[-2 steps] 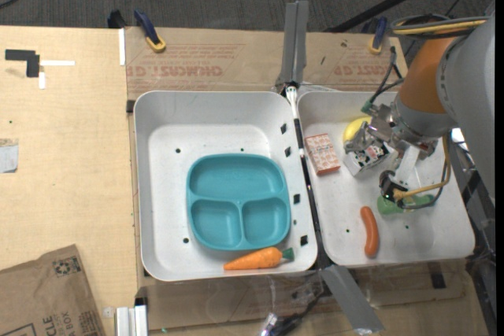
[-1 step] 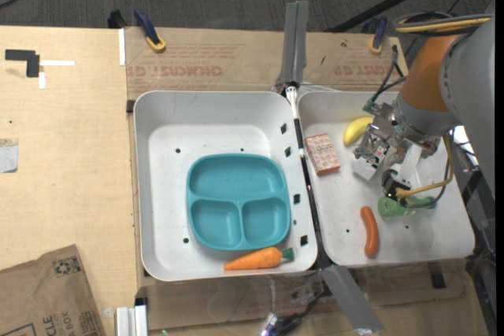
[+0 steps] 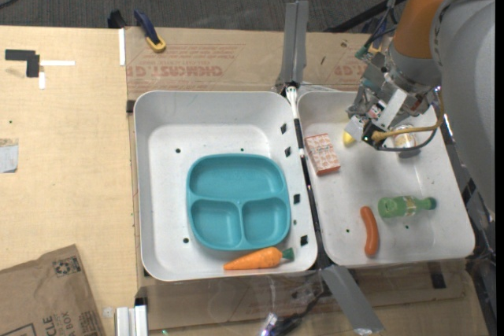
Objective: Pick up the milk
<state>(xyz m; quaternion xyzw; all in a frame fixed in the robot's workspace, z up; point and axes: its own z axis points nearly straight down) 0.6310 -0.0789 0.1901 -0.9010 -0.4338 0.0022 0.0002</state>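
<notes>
The milk is a small red-and-white carton lying flat at the left side of the right bin, close to the divider between the bins. My gripper hangs over the back of that bin, to the right of the carton and a little behind it, apart from it. Its fingers stand open with nothing between them. A small yellow piece lies just below and left of the fingertips.
The right bin also holds a green bottle on its side, an orange sausage and a round pale object under the wrist. In the left bin are a teal divided plate and a carrot.
</notes>
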